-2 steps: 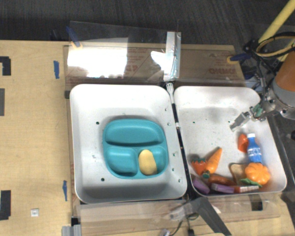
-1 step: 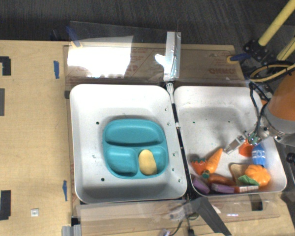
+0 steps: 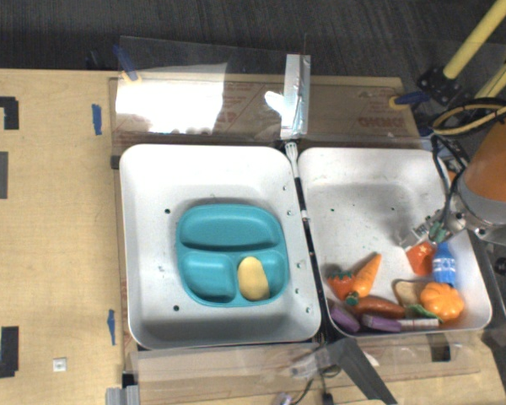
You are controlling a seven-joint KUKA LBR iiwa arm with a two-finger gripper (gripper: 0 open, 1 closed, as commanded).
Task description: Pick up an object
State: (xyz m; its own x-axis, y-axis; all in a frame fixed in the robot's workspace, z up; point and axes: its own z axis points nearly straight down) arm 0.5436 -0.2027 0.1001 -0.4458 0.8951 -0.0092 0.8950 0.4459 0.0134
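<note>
On the worktop, the pincer is low in the right bin, by toy food. I cannot tell its grip. Nothing is lifted yet.

Toy food crowds the right bin's near edge; its far half lies open for passage.

The arm enters from the right edge of the frame — orange band uppermost — with its gripper low, pointing left.
</note>
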